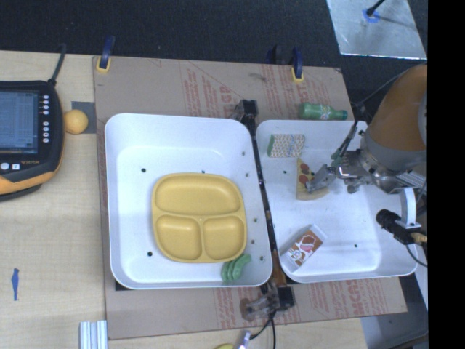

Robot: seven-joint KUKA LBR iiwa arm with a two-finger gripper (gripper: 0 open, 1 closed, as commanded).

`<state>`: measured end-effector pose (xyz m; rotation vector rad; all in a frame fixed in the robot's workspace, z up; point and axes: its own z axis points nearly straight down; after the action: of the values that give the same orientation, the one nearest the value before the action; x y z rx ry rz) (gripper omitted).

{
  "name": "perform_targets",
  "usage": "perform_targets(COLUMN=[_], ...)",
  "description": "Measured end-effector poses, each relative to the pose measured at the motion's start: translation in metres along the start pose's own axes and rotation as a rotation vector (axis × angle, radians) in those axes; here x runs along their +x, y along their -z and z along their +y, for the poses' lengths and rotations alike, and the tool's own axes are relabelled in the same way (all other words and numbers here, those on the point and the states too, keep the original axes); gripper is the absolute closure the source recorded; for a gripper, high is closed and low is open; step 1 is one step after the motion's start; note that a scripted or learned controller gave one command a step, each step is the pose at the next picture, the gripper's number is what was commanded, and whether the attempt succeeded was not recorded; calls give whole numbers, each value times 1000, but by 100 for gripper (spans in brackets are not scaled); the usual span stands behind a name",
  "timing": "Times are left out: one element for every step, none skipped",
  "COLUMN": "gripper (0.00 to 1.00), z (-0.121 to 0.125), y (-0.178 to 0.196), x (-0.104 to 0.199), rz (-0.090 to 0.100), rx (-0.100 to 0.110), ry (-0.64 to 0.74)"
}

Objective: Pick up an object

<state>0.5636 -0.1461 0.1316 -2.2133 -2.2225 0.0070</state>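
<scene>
A pizza-slice toy (306, 179) lies flat in the right white bin (363, 264), near its upper middle. The gripper (320, 184) sits low on the slice's right edge; I cannot tell whether it is open or closed on the toy. The flat slice could slip out if the grip catches only its rim. A small brown packet (304, 248) lies nearer the front. In the left bin (123, 195) sits a yellow divided tray (198, 217).

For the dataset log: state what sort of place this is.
Probably a robotics lab bench. A robot arm reaches over two white bins, a teach pendant lies beside them, and clamps hold the cardboard base down.
</scene>
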Motion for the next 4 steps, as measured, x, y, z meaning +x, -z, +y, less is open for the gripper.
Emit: perform_targets(gripper=[0, 0, 100, 0], z=[24, 93, 92, 92], y=[-40, -39, -29, -29], x=[32, 53, 51, 50], rz=[-1, 1, -1, -4], rx=[-4, -4, 1, 4], ry=[2, -1, 3, 3])
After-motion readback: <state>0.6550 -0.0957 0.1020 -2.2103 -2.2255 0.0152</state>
